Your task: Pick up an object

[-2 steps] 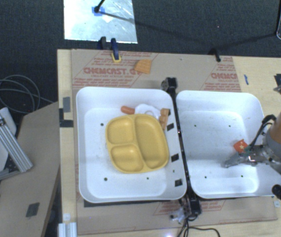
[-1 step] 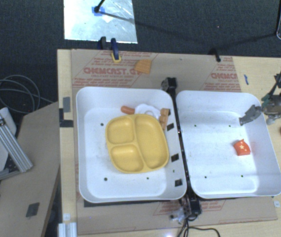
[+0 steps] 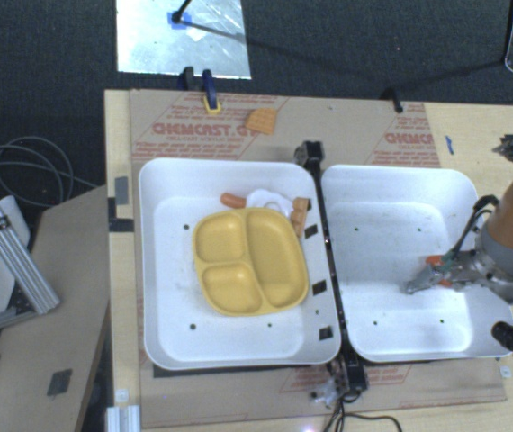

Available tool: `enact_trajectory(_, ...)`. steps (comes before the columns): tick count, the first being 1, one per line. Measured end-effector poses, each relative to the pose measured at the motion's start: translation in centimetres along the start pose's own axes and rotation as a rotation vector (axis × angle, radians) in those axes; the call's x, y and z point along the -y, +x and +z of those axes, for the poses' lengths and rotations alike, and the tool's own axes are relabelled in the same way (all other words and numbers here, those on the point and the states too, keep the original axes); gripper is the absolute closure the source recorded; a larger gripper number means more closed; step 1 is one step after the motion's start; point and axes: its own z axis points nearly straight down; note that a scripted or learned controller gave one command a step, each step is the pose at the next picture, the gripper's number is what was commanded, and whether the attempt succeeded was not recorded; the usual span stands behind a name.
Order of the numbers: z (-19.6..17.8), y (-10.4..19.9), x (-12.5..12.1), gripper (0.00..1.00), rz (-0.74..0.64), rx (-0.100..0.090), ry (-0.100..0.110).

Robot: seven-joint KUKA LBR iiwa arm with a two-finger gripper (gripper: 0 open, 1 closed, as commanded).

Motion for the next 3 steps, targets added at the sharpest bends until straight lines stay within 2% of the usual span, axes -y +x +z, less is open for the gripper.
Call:
enact_trajectory(1, -0.6, 0.0, -2.9, 0.0, -0.007, 0.002, -0.007)
enact_trajectory(2, -1.7, 0.0, -2.9, 1.0, -0.006, 0.002, -0.008)
enact_trajectory(3, -0.6, 0.1, -7.9, 1.0, -0.008, 0.002, -0.009)
